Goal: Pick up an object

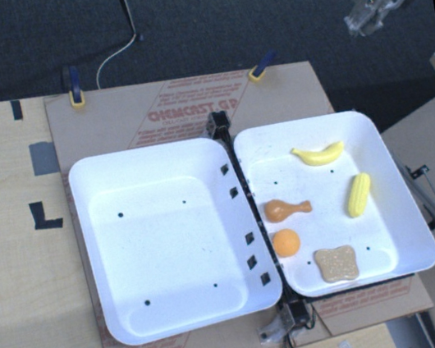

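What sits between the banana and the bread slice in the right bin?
Camera view: bare white floor of the right bin between banana and bread slice; the corn cob lies just right of that line.

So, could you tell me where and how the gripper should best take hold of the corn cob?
Probably across the middle of the corn, from straight above. It lies flat in the right bin, long axis running nearly top to bottom in the view, so fingers should close across its narrow width. Either side looks clear: the banana and bread lie apart from it.
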Available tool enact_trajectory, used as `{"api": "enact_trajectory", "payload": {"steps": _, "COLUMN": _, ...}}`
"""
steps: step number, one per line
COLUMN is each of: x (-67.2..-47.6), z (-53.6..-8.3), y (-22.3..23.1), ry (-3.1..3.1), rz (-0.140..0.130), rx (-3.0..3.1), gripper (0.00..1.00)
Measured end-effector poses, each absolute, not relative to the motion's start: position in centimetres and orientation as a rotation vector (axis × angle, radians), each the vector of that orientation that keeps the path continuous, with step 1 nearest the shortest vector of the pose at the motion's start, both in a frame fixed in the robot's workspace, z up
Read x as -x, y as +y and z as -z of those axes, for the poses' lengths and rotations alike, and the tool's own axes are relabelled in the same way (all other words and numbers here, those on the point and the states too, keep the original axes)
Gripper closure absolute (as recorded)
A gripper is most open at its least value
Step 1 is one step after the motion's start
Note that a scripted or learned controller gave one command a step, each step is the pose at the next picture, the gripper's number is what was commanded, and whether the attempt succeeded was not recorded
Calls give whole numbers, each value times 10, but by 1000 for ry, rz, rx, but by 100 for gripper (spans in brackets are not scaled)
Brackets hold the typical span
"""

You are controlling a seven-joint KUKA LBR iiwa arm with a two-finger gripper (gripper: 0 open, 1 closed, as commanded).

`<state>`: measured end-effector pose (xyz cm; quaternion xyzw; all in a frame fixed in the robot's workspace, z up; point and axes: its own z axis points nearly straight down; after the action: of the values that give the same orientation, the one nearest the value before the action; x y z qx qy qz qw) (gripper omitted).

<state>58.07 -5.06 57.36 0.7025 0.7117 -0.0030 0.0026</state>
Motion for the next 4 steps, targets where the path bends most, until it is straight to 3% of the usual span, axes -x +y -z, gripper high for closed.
{"api": "enact_trajectory", "payload": {"steps": 1, "x": -581, "z": -573, "y": -51, "ry": 2232, "rz": 10, "rx": -2204, "gripper": 0}}
{"api": "enact_trajectory", "payload": {"steps": 2, "x": -581, "z": -584, "y": -50, "ry": 2232, "rz": 9, "rx": -2202, "gripper": 100}}
{"api": "enact_trajectory", "payload": {"steps": 3, "x": -581, "z": -583, "y": -50, "ry": 2233, "rz": 10, "rx": -2203, "gripper": 0}}
{"api": "enact_trajectory", "payload": {"steps": 4, "x": -582, "z": -593, "y": -50, "ry": 2233, "rz": 10, "rx": -2201, "gripper": 100}}
